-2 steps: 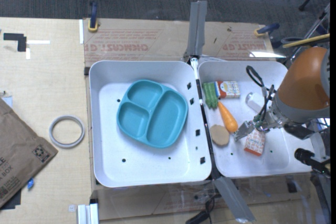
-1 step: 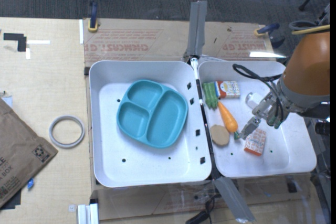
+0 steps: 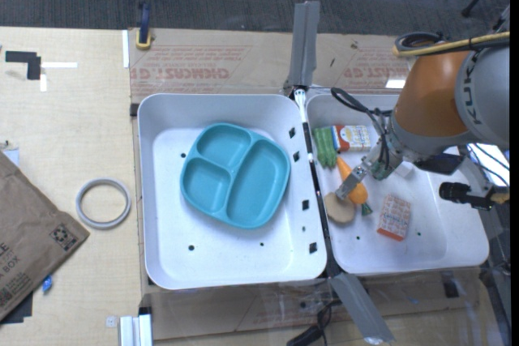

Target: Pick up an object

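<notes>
Carrot (image 3: 353,189): orange, in my right bin (image 3: 430,255), near its left wall, right under my claw.
Tape ring (image 3: 103,202): flat on the surface (image 3: 65,134), well left of both bins.
Cardboard box (image 3: 28,243): at the far left edge, just beside the tape ring.
Left bin (image 3: 162,255): holds a blue divided plate (image 3: 235,174), lying flat near the middle.
Green item (image 3: 325,147): along the right bin's left wall, above the carrot.
Small carton (image 3: 354,137): just right of the green item, at the back.
Tan round piece (image 3: 340,209): touching the carrot's lower side.
Claw (image 3: 357,184): mine, down over the carrot; whether it is gripping, I cannot tell.
Red-patterned packet (image 3: 394,217): right of the carrot, apart from it.
</notes>
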Controlling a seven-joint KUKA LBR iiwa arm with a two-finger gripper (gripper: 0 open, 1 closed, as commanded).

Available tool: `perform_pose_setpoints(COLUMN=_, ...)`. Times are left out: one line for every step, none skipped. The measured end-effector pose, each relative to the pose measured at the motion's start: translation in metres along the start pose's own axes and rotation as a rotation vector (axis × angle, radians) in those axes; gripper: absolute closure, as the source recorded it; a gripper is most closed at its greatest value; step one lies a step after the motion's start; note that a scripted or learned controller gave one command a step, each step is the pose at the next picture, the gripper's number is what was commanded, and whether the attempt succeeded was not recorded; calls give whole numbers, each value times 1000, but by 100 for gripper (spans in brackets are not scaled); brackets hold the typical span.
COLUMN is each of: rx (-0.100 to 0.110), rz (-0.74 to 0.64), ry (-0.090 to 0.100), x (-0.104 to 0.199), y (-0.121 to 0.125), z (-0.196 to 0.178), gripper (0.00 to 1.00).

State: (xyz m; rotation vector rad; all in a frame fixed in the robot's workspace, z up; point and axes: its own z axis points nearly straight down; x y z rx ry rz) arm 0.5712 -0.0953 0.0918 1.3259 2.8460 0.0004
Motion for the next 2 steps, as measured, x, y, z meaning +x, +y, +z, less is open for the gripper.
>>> perform_pose_setpoints(rx=2, rz=4, ry=2, x=-1, y=-1, z=-6, gripper=100)
perform_pose_setpoints(rx=4, rz=140, ry=2, x=-17, y=47, z=-136, gripper=100)
